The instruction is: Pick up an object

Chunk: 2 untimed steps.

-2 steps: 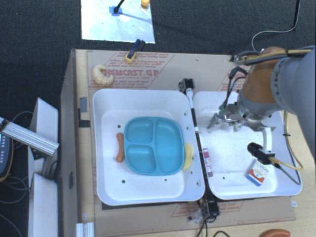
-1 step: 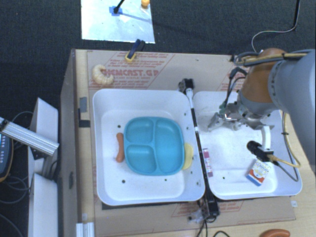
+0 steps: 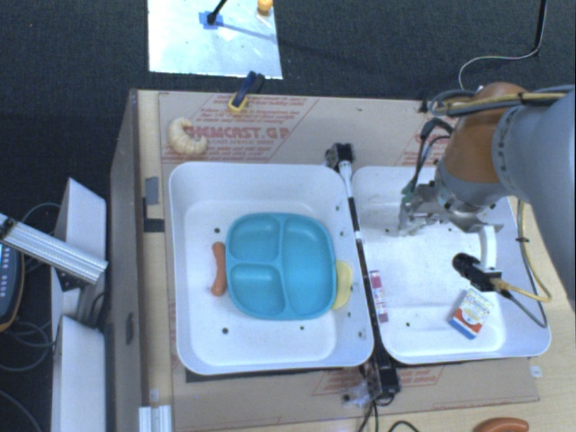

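"Hovering over what, exactly?"

"Over bare white floor. The tool [image 3: 412,216] is in the upper left part of the right bin [image 3: 533,338], and nothing lies beneath it. From this slant I cannot tell whether it is open or closed, and I see nothing held in it."

"Then where is something to pick?"

"Two things share that bin. A small carton [image 3: 472,313], white with orange and blue, lies in the lower right corner, so it is down and to the right of the tool and well apart from it. Its long axis slants from upper right to lower left. A thin pink-and-white packet [image 3: 376,293] lies against the divider, below the tool and a little left, with its long axis running up and down the frame."

"And the other bin?"

"The left bin [image 3: 191,241] holds a blue divided plate [image 3: 274,264] with an orange sausage [image 3: 218,269] just beside its left edge — farther off, across the divider."

"Your call?"

"I'd judge the carton the likelier target. It stands clear of the walls, whereas the packet hugs the divider. The tool would need to travel toward the lower right and close across the carton's short side."
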Motion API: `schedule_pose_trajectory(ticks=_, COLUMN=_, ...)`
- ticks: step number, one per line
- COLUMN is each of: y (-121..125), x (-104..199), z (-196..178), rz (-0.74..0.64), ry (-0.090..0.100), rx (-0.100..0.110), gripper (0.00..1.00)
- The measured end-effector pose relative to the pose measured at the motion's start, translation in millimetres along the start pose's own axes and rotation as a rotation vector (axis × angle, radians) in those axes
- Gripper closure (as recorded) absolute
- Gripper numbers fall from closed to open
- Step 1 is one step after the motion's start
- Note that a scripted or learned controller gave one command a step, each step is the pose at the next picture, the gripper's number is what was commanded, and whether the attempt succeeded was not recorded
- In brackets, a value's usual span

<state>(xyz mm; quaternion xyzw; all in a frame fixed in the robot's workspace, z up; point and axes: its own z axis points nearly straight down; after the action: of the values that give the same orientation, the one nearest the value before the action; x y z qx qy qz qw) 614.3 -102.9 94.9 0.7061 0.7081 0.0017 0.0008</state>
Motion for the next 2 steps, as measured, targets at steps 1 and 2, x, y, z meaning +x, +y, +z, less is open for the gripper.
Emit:
schedule_pose_trajectory(ticks=1, y=40.7, x=29.6, z=-90.9, rz=-0.002, ry=-0.002, rx=-0.002, gripper=1.0)
schedule_pose_trajectory(ticks=2, y=40.2, x=29.2, z=-90.1, rz=-0.002, ry=-0.002, rx=0.0, gripper=0.0)
